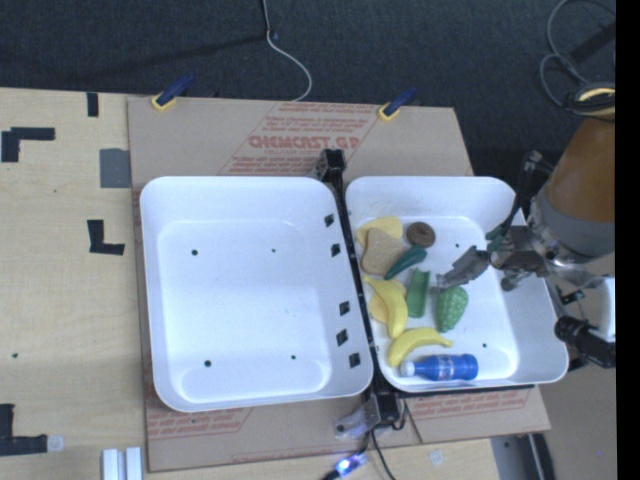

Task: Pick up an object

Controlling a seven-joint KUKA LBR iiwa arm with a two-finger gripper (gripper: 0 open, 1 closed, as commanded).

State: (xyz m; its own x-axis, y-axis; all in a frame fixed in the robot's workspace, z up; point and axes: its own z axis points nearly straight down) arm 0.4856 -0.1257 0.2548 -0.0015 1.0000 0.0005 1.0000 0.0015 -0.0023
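The right bin (pixel 497 196) holds several items: a tan bread-like piece (pixel 380 252), a brown round piece (pixel 421 234), a dark green pepper (pixel 405 263), a green block (pixel 417 293), a green bumpy fruit (pixel 452 308), two yellow bananas (pixel 392 308) (pixel 415 344) and a blue bottle (pixel 443 368) lying along the front wall. My gripper (pixel 462 267) reaches in from the right and hangs just above the green bumpy fruit, with its grey fingers pointing left. Nothing shows between the fingers.
The left bin (pixel 165 203) sits beside the right one, joined by a black divider clip (pixel 331 163). Both rest on a cardboard sheet (pixel 300 133) on the wooden bench. The arm's orange and grey body (pixel 580 193) overhangs the right bin's right rim.
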